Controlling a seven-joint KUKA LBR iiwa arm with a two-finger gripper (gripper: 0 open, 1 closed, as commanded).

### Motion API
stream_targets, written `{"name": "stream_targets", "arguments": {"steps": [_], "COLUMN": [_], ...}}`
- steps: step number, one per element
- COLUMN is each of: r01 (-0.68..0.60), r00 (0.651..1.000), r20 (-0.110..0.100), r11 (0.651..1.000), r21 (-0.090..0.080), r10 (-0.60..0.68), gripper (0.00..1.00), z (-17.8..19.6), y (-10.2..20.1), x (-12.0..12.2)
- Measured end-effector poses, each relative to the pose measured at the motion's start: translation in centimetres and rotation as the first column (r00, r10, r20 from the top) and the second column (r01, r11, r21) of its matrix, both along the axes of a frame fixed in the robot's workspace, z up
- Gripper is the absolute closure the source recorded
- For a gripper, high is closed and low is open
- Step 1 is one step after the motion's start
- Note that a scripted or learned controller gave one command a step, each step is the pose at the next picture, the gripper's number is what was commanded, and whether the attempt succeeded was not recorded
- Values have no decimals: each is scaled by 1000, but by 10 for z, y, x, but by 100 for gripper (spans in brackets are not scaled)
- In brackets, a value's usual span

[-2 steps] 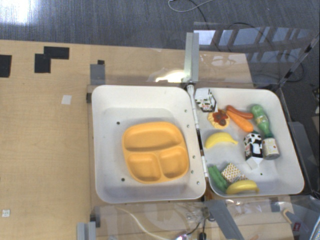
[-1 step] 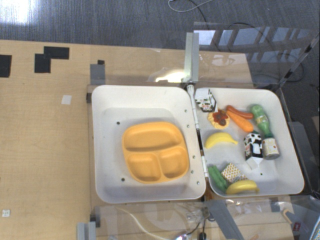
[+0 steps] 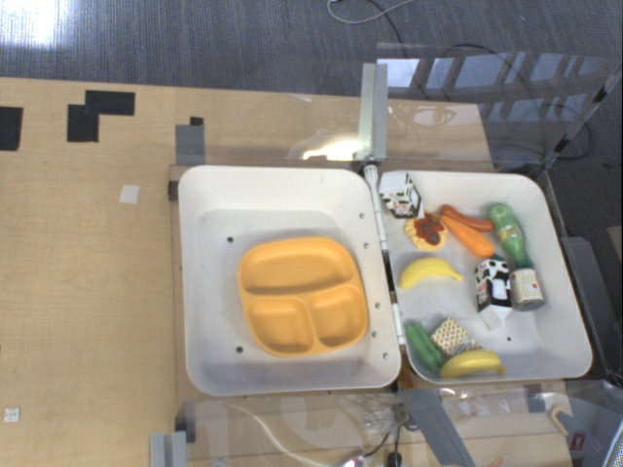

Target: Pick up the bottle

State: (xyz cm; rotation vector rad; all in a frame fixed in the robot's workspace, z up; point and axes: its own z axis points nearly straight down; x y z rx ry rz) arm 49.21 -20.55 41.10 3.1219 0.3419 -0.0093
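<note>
Green plastic is catching the light in the right-hand bin [image 3: 569, 343]: the bottle [image 3: 508, 233] is lying on its side close to that bin's outer wall. Its long axis is running nearly parallel to that wall, with the far end leaning slightly toward the divide between the bins. I cannot tell which end carries the cap.

Just beside the bottle, on the side toward the other bin, two orange carrots [image 3: 467, 230] are lying slantwise. At the bottle's near end a black-and-white carton [image 3: 494, 282] and a small can [image 3: 527, 288] are sitting together. A banana [image 3: 429, 272] is lying farther from the bottle, beyond the carrots.

Well apart from the bottle, a yellow compartment tray [image 3: 302, 295] is resting in the left bin [image 3: 195, 261].

Both bins are sitting on a pale wooden surface [image 3: 88, 261] marked with black tape patches [image 3: 97, 113]. Behind the bottle, grey carpeted floor [image 3: 195, 17] is stretching away, and a dark cable [image 3: 409, 8] is trailing across it.
</note>
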Motion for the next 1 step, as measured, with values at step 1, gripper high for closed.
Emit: {"name": "stream_targets", "arguments": {"steps": [1], "r01": [0], "r00": [1000], "r20": [0], "r11": [1000], "r21": [0], "r10": [0], "gripper": [0], "z": [0], "y": [0], "x": [0]}}
